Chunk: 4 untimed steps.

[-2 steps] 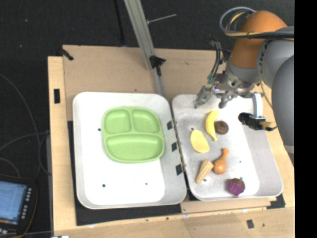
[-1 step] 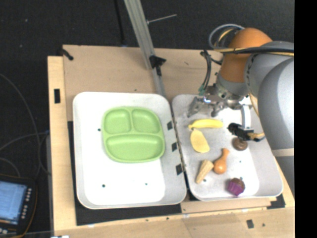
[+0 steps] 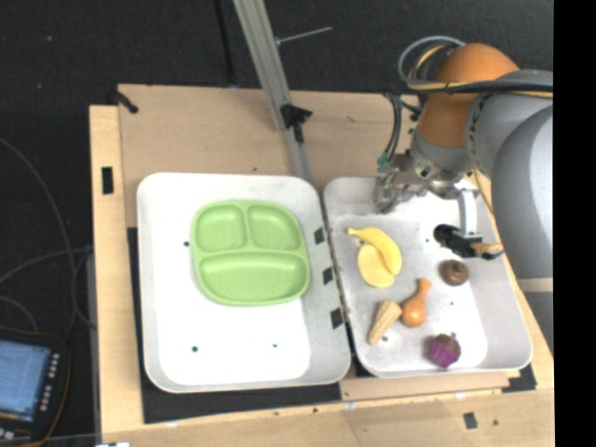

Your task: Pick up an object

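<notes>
Right bin (image 3: 498, 329) holds banana (image 3: 377, 252); gripper (image 3: 393, 192) hovers nearby (finger state: cannot tell). Approach step; next, descend onto banana.

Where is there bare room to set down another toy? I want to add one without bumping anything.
Left bin: bare floor below and left of the green divided plate. Right bin: crowded; banana, carrot, cone, purple toy, gripper.
</notes>
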Each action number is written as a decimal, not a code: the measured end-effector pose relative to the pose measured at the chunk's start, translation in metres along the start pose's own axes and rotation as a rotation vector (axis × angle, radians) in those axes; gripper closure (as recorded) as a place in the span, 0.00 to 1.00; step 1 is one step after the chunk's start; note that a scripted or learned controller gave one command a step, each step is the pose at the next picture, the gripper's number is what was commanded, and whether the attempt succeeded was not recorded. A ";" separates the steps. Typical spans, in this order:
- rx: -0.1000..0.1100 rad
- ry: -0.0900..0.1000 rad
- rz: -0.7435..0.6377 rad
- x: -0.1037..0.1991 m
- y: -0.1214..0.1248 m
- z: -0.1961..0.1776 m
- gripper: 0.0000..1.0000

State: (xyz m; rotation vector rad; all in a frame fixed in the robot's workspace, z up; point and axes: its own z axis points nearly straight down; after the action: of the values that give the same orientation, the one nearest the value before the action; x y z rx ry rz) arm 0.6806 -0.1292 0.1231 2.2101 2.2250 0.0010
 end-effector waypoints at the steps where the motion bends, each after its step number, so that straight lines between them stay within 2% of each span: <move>1: -0.003 0.002 0.007 -0.002 -0.005 -0.063 1.00; 2: 0.000 0.003 0.006 -0.004 -0.004 -0.085 1.00; 4: 0.005 0.005 0.001 0.094 -0.045 -0.081 1.00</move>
State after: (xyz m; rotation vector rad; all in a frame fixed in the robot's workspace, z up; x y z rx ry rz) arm 0.6346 -0.0355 0.2032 2.2158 2.2290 0.0006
